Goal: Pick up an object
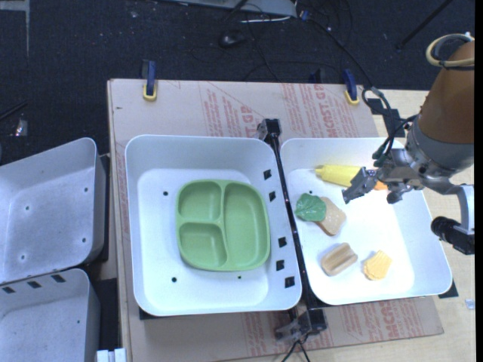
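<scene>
While the gripper (pixel 367 185) hangs over the right bin (pixel 430 274) near its far edge, you cannot tell its finger state. Just left lies the yellow corn cob (pixel 337 174), close to the bin's far-left wall. The green divided plate (pixel 223 225) fills the left bin (pixel 143 202).

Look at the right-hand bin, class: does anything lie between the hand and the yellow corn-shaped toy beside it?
Nothing visible does. The hand hangs just right of the yellow corn-shaped toy, at its near end, with no other item between them. The green-topped sandwich piece lies below the toy, off that line, in the right bin.
</scene>
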### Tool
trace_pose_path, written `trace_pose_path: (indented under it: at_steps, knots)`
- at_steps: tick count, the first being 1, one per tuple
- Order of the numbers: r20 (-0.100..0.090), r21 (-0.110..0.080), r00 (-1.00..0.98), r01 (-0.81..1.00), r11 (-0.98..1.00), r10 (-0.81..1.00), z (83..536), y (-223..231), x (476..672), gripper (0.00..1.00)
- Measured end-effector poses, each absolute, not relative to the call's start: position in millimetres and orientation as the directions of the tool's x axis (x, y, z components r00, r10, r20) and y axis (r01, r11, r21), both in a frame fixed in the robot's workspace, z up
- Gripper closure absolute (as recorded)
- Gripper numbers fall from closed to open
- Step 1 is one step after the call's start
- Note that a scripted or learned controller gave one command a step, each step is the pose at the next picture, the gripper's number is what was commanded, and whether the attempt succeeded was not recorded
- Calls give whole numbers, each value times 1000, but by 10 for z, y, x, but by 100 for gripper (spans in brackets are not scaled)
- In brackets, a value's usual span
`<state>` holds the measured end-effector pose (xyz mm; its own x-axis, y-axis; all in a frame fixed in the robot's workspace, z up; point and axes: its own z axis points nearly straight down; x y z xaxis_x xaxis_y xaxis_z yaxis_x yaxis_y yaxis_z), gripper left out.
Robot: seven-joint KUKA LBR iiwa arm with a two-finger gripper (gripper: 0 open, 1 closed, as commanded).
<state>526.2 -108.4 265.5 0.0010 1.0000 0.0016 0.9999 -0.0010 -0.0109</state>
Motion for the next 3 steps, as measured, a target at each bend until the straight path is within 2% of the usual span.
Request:
trace_pose_path:
  at_steps: [1, 2, 3]
  knots:
    - [0, -1, -1, 1000, 1, 1000, 2705, -1083, 5281, 0]
    - [0, -5, 2, 1000, -2, 1000, 2258, -1129, 5251, 0]
    - [1, -6, 1, 1000, -1, 1000, 1689, -1088, 5335, 0]
